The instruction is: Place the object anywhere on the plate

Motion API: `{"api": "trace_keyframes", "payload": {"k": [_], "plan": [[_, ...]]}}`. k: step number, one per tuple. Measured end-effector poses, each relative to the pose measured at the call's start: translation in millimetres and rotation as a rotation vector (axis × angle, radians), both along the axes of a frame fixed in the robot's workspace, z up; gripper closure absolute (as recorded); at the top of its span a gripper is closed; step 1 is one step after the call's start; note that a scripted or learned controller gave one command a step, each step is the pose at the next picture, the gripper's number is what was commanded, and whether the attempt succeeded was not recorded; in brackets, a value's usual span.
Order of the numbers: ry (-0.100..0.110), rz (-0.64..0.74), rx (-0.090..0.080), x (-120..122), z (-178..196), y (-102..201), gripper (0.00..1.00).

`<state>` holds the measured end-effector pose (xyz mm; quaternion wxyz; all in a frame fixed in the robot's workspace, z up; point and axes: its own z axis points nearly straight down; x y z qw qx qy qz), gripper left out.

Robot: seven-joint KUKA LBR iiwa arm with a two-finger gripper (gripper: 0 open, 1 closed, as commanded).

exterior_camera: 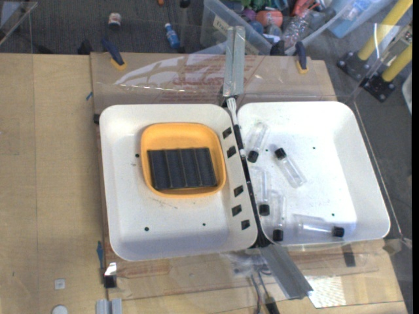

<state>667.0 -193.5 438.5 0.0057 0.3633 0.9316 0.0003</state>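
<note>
An orange plate (180, 131) with rounded corners lies in the left white bin (124, 227), a little behind its middle. A dark grey ribbed block (182, 169) rests flat on the plate and covers most of its floor. Several clear vials with black caps lie scattered in the right white bin (340, 149). One vial (288, 167) is near the middle, another (256, 139) is by the divider, and a third (317, 226) is at the front.
A metal divider (236, 175) with black tabs runs between the two bins. Behind the bench stands a clear tub (294, 5) of coloured toys. A yellow and black frame (386, 51) sits at the back right. Bare wooden bench (46, 175) lies to the left.
</note>
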Motion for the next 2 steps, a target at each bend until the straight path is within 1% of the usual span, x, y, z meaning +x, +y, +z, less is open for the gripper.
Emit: {"api": "trace_keyframes", "payload": {"k": [1, 2], "plan": [[0.004, 0.248, -0.001, -12, 0, -30, 1.00], [-0.008, 0.247, -0.006, -11, 14, -31, 1.00]]}}
